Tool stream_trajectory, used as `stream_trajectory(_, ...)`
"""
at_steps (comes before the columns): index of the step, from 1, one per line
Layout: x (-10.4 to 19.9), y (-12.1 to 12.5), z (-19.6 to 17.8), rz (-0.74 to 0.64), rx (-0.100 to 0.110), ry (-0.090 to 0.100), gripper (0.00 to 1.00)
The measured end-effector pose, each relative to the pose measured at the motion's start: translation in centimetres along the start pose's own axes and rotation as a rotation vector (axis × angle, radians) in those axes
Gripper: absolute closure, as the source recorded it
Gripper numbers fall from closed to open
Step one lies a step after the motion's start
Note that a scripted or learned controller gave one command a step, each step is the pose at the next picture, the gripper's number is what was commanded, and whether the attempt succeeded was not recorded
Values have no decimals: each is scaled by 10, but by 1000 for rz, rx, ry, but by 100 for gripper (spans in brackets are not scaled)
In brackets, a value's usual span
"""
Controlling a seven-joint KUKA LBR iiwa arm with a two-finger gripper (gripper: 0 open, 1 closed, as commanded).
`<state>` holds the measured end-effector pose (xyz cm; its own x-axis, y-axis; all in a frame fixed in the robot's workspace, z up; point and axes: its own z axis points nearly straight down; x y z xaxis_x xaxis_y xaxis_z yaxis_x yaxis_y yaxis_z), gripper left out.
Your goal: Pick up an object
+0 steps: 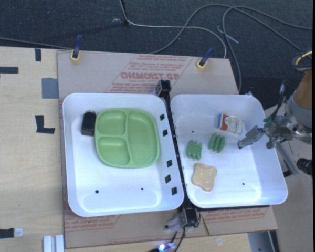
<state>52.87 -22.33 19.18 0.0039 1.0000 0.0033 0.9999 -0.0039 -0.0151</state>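
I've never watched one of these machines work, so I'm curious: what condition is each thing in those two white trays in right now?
Green divided plate: flat in the left bin, compartments bare.
Black block: beside the plate's left edge.
Small carton: lying in the right bin.
Two green pieces: apart, loose.
Tan toast: flat, untouched.
Claw: at the right bin's right rim, holding nothing visible.

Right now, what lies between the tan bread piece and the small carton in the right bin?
In the camera view, two small green pieces lie between the tan bread piece and the small carton.
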Motion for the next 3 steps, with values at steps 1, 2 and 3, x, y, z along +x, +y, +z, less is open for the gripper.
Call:
stream_trajectory(1,1,3,-8,-5,-13,-3,0)
stream_trajectory(2,8,5,37,-5,-11,-3,0)
stream_trajectory(3,2,12,92,-5,-13,-4,0)
